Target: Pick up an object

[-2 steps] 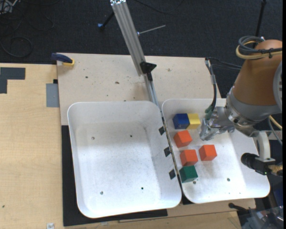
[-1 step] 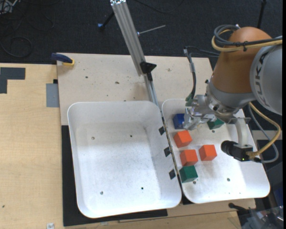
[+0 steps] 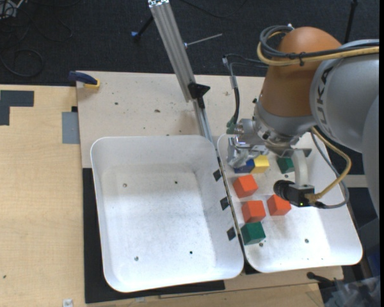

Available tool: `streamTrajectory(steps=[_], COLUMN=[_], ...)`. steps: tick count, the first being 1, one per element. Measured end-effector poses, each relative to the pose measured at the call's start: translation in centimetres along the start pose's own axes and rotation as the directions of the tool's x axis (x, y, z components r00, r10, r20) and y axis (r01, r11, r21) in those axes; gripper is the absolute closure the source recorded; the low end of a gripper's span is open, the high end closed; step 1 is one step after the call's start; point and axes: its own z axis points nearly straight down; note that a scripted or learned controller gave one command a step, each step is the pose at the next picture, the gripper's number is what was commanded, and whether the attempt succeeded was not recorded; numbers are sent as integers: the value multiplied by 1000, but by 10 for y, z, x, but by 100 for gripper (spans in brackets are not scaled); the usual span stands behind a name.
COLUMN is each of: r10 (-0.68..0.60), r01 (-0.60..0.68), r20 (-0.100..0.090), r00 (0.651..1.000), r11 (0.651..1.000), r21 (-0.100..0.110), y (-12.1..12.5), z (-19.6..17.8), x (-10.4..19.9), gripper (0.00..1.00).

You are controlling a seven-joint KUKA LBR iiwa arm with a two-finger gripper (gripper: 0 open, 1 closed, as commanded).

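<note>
My gripper [image 3: 239,152] hangs low over the far left part of the right bin [image 3: 326,248], close to the wall between the bins. Right beneath it lies a blue block [image 3: 244,167], with a yellow block [image 3: 261,164] touching it on the right. A dark green block [image 3: 285,164] sits further right, partly hidden by the wrist. In front of these lie an orange block [image 3: 246,185], a second orange block [image 3: 253,210], a red-orange block [image 3: 278,205] and a green block [image 3: 253,233] near the divider.
The left bin [image 3: 115,165] stands beside the right one, their rims touching. A slanted aluminium bar [image 3: 176,50] rises behind the bins. The big grey and orange arm [image 3: 307,75] covers the back right of the right bin.
</note>
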Motion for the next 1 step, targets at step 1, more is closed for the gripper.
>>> streamTrajectory(steps=[1], r10=[0], r01=[0], r20=[0], r00=[1000], r11=[1000], r21=[-1], y=[30], z=[4], x=[42], gripper=[100])
